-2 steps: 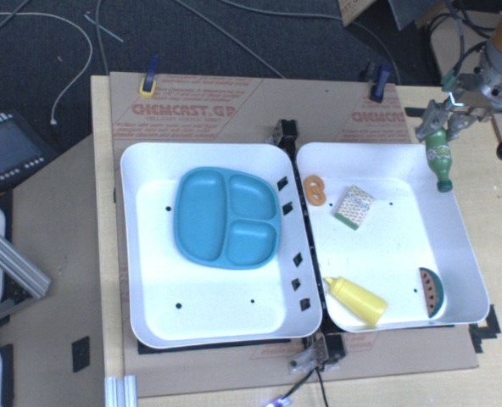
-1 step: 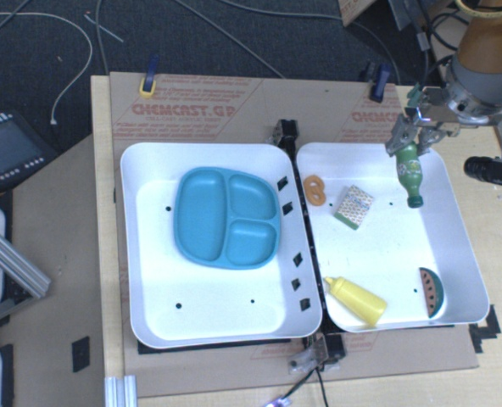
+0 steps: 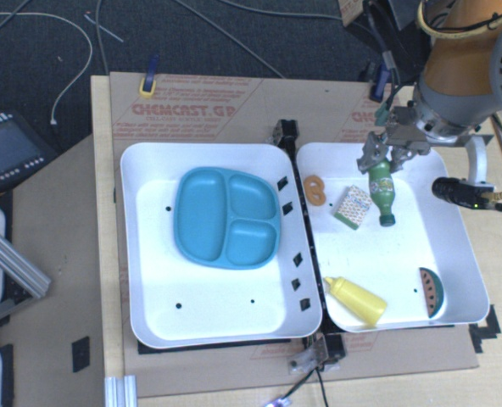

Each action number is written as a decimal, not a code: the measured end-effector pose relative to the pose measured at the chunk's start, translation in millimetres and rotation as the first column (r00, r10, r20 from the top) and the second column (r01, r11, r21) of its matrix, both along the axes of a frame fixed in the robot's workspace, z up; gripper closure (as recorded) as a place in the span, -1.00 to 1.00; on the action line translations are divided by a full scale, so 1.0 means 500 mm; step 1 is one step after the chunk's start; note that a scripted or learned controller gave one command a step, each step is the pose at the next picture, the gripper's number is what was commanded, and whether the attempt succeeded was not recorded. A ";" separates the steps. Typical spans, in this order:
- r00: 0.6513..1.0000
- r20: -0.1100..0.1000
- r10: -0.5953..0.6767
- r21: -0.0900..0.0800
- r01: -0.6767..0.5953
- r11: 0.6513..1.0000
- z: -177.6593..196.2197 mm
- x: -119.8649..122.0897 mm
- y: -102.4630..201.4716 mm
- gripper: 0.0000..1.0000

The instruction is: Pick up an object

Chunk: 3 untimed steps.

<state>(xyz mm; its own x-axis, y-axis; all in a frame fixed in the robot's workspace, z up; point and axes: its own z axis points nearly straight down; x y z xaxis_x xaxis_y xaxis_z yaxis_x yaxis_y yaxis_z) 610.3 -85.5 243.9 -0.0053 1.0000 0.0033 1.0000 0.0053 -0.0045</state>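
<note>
My gripper sat over the upper part of the right bin, directly above the top end of the green bottle. The bottle was right under my fingertips, and its long axis ran from my jaws toward the near rim, nearly straight down the frame with a slight lean. Its dark cap pointed away from me, toward the bin's middle. Whether the jaws were wide, narrow or already closed on the bottle I couldn't tell: the fingers overlapped its top end, and no gap or contact resolved clearly.

Judgement: the bottle was the target. A grip across its short axis looked right, and the approach was basically lined up already.

Shapes and materials:
- The bottle was a rounded, glossy plastic cylinder, likely to roll or slip if pinched off-centre.
- A small boxy packet with a speckled print lay just beside the bottle on its left, close enough to get bumped.
- A tan pretzel-shaped ring lay near the divider.
- A smooth, tapered yellow squeeze bottle lay at the near rim.
- A flat watermelon slice lay at the near right corner.

The left bin held a matte blue divided plate, well apart from me. Both bins sat on a cardboard-covered surface.
</note>
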 end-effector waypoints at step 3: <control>1.000 0.000 0.000 0.000 0.000 1.000 -0.033 -0.121 0.293 1.00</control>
